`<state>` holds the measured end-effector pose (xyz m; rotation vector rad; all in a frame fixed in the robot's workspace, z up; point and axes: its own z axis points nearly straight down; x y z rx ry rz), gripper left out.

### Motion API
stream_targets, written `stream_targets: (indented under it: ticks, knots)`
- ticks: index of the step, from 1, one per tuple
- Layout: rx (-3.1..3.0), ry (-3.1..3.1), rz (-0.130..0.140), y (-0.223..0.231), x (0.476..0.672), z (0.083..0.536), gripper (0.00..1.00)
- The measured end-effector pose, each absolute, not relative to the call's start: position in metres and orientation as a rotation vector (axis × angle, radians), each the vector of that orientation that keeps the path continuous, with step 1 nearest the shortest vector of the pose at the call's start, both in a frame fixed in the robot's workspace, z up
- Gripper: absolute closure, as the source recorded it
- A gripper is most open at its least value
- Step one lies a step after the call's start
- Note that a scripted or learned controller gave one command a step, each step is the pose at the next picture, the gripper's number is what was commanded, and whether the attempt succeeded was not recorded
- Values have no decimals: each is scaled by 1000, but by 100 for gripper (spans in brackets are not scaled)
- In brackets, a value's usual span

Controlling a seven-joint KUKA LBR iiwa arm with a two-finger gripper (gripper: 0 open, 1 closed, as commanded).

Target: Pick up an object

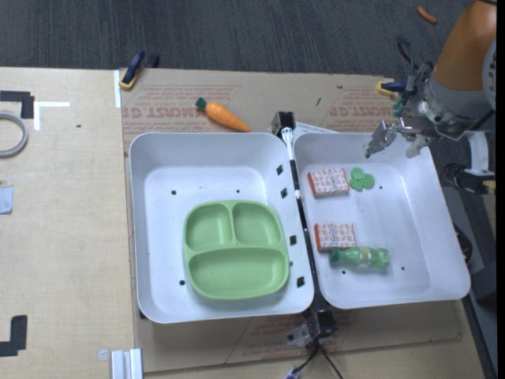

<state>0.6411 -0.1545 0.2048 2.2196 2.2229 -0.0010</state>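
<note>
The right bin (442, 235) holds two orange-red patterned blocks, one (327, 181) near its back left and one (335, 234) lower down. Beside the upper block lies a small green leaf-shaped piece (361, 180). A green bottle (360, 258) lies on its side just below the lower block. My gripper (394, 142) hangs over the bin's back rim, up and to the right of the leaf piece. It is open, and nothing sits between its fingers.
The left bin (154, 212) carries a green divided plate (236, 249). A toy carrot (222, 114) lies on the cardboard behind the bins, and a blue-and-yellow clip (132, 69) sits at the cardboard's back left corner. The arm's orange band (465, 42) fills the upper right.
</note>
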Motion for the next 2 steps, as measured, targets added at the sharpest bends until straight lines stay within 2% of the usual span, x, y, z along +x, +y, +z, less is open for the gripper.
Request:
stream_targets:
  ticks: [1, 2]
  knots:
    - [2614, 1748, -3, -98, 623, 109, 0]
    - [2607, 1756, -2, -92, 571, 92, 0]
